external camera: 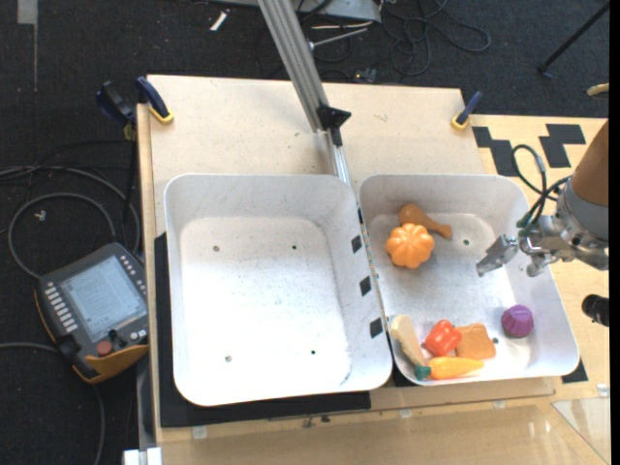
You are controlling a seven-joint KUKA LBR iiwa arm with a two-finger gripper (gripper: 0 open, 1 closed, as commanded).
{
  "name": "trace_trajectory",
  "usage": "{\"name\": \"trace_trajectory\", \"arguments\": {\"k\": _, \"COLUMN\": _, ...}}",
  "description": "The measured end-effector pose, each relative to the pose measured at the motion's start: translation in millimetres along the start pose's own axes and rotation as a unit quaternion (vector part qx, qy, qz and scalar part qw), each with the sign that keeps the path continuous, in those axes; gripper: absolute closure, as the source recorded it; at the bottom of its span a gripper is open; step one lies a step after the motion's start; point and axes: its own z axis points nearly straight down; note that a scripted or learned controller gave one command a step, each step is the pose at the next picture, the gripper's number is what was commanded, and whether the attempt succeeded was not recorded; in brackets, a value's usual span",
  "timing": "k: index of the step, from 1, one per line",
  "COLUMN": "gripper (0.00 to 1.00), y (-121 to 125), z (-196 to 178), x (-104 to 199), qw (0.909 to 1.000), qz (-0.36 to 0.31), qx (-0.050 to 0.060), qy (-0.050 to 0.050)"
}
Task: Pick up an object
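Dark carpet strewn with black cables surrounds my pale wooden desk (pixel 252 124), which carries two shallow white bins side by side. My grey arm comes in from the right edge, and my pincer (pixel 498 256) hangs over the right white bin (pixel 484 187), near its right wall and about halfway down its length. Whether the pincer is spread or clenched I cannot tell from this angle; nothing shows between its tips.

All the pickable things lie in that right bin. An orange toy pumpkin (pixel 411 246) sits in the upper middle, touching a brown, drumstick-shaped toy (pixel 424 220) just behind it. Both are left of my pincer and apart from it. A small purple round toy (pixel 517 321) rests near the right wall, below my pincer. Along the bin's near edge a cluster lies close together: a pale, cream-coloured oblong piece (pixel 407 337) at the left, a red toy pepper (pixel 442 337) beside it, an orange-brown slab-shaped piece (pixel 476 342) to its right, and an orange toy carrot (pixel 453 367) lying flat in front of them.

Beside it, the left white bin (pixel 257 289) shows only its speckled floor. A slanted metal rail (pixel 291 51) runs from the far side down toward the gap between the bins. On the floor to the left rests a grey handheld control pendant with a screen (pixel 95 303).
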Motion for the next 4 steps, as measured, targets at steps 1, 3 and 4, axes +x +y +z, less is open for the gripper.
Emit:
{"name": "trace_trajectory", "arguments": {"k": 1, "gripper": 0.0, "y": -9.0, "z": 54.3, "x": 7.2, "qw": 1.0, "qz": 0.0, "qx": 0.0, "qy": 0.0}}
{"name": "trace_trajectory", "arguments": {"k": 3, "gripper": 1.0, "y": -6.9, "z": -2.0, "x": 6.4, "qw": 1.0, "qz": -0.002, "qx": -0.006, "qy": -0.002}}
{"name": "trace_trajectory", "arguments": {"k": 4, "gripper": 1.0, "y": -5.5, "z": -55.3, "x": 6.3, "qw": 1.0, "qz": -0.002, "qx": -0.006, "qy": -0.002}}
